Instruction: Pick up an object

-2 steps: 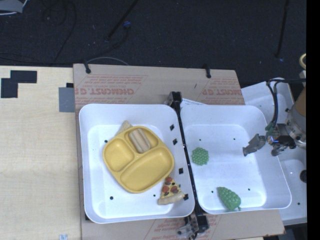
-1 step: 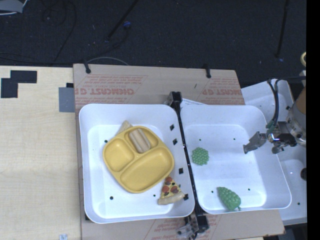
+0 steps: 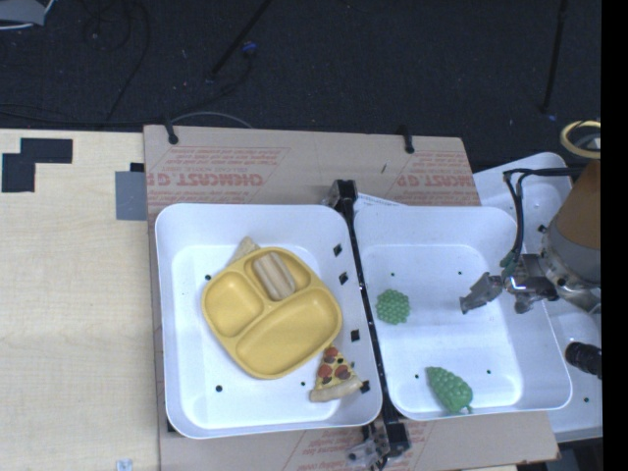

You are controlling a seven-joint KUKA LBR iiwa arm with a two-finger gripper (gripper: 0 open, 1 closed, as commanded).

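Note:
In the right bin (image 3: 432, 235) a small round green knobbly toy (image 3: 392, 306) lies near the left wall. A green bunch of grapes (image 3: 449, 389) rests at the bin's front. My gripper (image 3: 500, 298) hangs over the right side of this bin, right of the round toy and apart from it. Its fingers are spread open, one grey finger (image 3: 479, 293) pointing left and down, with nothing between them. The left bin (image 3: 186, 253) holds a yellow divided plate (image 3: 280, 337) with a tan hot-dog bun (image 3: 275, 275) in one compartment. A toy pizza slice (image 3: 336, 376) lies beside the plate at the front.
A black divider (image 3: 359, 302) runs between the two bins. Both stand on a cardboard sheet (image 3: 294, 165) on the wooden bench. The arm's body and cables (image 3: 574, 234) crowd the right bin's right rim. A dark floor with cables lies behind.

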